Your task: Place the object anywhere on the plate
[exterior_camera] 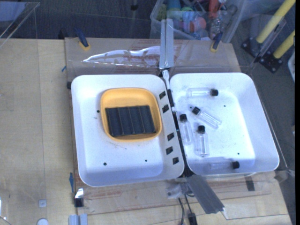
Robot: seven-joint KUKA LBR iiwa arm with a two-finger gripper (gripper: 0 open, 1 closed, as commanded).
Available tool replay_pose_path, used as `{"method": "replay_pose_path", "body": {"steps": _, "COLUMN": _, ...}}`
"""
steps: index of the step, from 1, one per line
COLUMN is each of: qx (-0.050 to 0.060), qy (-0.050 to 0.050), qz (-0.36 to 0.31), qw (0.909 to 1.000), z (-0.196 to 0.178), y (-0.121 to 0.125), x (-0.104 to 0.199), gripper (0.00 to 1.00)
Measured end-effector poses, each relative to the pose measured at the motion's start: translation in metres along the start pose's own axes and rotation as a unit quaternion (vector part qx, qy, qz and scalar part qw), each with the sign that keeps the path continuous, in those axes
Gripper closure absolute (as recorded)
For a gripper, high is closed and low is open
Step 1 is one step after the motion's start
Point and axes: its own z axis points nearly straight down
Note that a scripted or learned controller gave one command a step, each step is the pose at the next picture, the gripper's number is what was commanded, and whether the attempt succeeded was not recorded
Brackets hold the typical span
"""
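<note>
Capped vials [201, 142] lie loose in the right bin [251, 90] as stock for the yellow plate [108, 102] opposite (whether the gripper grasps anything, I can't tell)

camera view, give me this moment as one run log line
yellow plate in left bin | dark ridged block on plate | capped clear vials loose in right bin | no vial on plate

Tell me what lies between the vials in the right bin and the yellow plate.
The raised divider where the two bins meet stands between the clear vials and the yellow plate. A dark ridged block covers much of the plate.
</note>
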Motion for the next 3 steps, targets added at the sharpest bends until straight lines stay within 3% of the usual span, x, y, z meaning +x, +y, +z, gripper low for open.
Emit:
{"method": "replay_pose_path", "body": {"steps": 1, "qx": 0.002, "qy": 0.001, "qz": -0.106, "qw": 0.9944, "z": -0.008, "y": -0.003, "x": -0.006, "gripper": 1.00}}
{"method": "replay_pose_path", "body": {"steps": 2, "qx": 0.002, "qy": 0.001, "qz": -0.154, "qw": 0.9881, "z": -0.001, "y": -0.015, "x": -0.001, "gripper": 1.00}}
{"method": "replay_pose_path", "body": {"steps": 3, "qx": 0.002, "qy": 0.001, "qz": -0.305, "qw": 0.9524, "z": -0.044, "y": -0.003, "x": -0.007, "gripper": 1.00}}
